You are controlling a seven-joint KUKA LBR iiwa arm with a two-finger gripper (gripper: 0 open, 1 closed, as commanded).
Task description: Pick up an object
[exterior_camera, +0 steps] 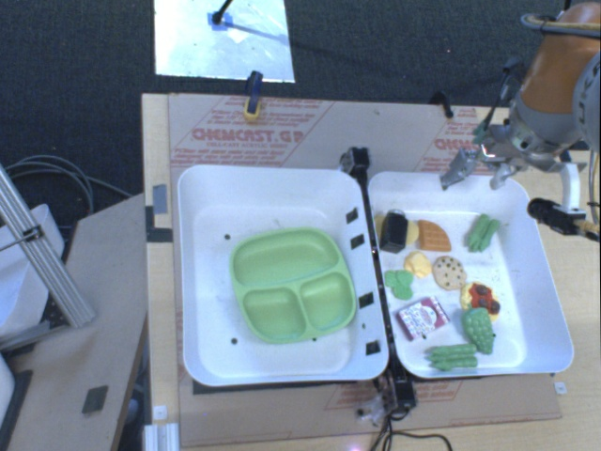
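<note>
The right bin (545,280) holds several toy foods: a black block (392,230), an orange bread slice (433,236), green beans (484,232), a cookie (449,272), a red-and-white packet (423,318), a broccoli piece (479,329) and a green pod (453,355). My gripper (478,176) hangs over the far rim of that bin, up and to the right of the bread slice. Its two fingers (456,174) stand apart and open, with nothing between them.
The left bin (207,214) holds a green divided tray (291,283). A black divider with clips (364,242) runs between the bins. A yellow clamp (252,111) sits on the board behind the left bin. The arm's orange wrist (559,64) rises at the upper right.
</note>
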